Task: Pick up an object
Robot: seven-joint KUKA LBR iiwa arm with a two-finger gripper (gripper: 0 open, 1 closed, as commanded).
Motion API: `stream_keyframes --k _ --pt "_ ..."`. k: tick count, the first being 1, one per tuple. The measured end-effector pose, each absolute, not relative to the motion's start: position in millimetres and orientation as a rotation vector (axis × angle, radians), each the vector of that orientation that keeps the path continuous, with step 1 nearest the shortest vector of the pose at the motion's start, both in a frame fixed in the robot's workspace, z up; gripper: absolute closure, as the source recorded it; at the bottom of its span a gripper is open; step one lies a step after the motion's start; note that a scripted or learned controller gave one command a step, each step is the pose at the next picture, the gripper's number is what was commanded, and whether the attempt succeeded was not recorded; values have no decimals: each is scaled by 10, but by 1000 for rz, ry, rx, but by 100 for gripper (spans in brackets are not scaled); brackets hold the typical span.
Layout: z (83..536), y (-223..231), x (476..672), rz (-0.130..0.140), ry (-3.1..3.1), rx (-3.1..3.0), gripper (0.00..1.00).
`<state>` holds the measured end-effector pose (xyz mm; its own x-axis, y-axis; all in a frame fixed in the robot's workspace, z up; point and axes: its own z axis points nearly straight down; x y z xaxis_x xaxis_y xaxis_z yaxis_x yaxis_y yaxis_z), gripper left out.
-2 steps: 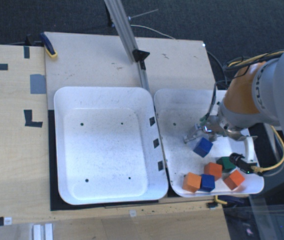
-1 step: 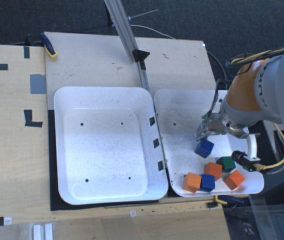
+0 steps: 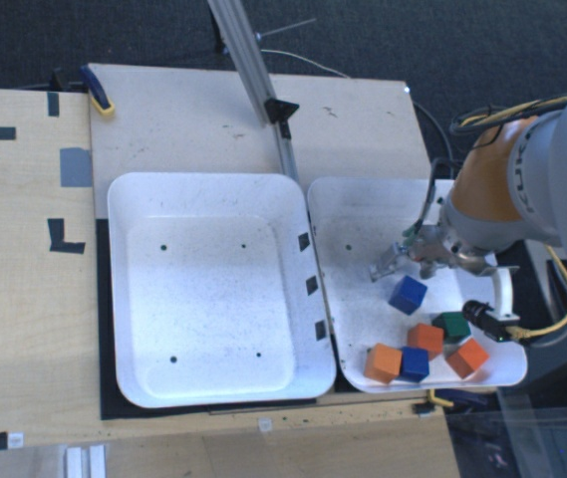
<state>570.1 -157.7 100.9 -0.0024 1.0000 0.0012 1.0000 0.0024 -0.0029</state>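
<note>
- Nearest the camera, along the right bin's front edge, lies a cluster of blocks: an orange cube touching a small blue cube, a second orange block just behind them, a green block beside that, and a third orange cube at the right end.
- A larger blue cube sits apart from the cluster, farther in, near the middle of the right bin.
- The gripper hangs just above and slightly left of that blue cube, very close to it; nothing is seen between its fingers.
- The fingers point left and down toward the bin floor; whether they are spread or closed I cannot tell.
- The arm, grey with an orange band, comes in from the right over the bin's right rim.
- The left bin stands beside the right bin, rims touching.
- Farthest back, a metal rail slants across the bench toward the bins' shared corner.
</note>
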Motion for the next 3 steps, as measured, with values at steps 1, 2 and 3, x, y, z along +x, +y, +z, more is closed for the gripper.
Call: stream_keyframes --k 1,2,3 --pt "920 -1461 5336 4 -2221 -2221 0" --pt "1019 -1459 5348 1 -2222 -2220 100" --pt "963 -1513 5459 -6 -2227 -2221 100"
